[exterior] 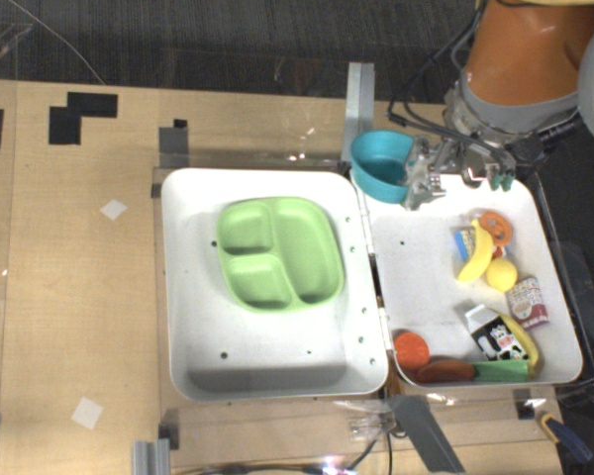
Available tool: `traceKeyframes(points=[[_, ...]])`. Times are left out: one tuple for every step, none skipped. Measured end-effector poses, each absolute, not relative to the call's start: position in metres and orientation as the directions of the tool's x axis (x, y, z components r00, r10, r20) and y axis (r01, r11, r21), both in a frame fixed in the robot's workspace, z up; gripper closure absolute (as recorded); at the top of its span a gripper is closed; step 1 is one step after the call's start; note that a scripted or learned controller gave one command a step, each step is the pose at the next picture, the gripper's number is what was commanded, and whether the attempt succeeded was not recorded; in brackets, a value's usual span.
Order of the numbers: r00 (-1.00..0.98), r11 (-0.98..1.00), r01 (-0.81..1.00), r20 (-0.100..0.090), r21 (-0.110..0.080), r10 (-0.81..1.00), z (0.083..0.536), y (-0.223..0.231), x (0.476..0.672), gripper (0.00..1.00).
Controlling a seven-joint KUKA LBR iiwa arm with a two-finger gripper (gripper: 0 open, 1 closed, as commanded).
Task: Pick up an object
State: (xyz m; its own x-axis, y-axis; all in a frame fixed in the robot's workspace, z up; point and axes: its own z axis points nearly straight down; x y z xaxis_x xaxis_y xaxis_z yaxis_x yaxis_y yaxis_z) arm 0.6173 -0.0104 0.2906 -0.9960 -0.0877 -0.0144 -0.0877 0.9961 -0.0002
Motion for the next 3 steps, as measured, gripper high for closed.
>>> traceKeyframes(points=[[-0.996, 0.996, -0.089, -0.022, 0.000, -0.089, 0.303, -0.010, 0.619, 1.00], [-0.998, 0.998, -0.062, -0.007, -0.003, -0.062, 0.288, -0.094, 0.525, 1.00], [-0.998, 0.998, -0.055, -0.004, 0.003, -0.055, 0.249, -0.011, 0.563, 1.00]])
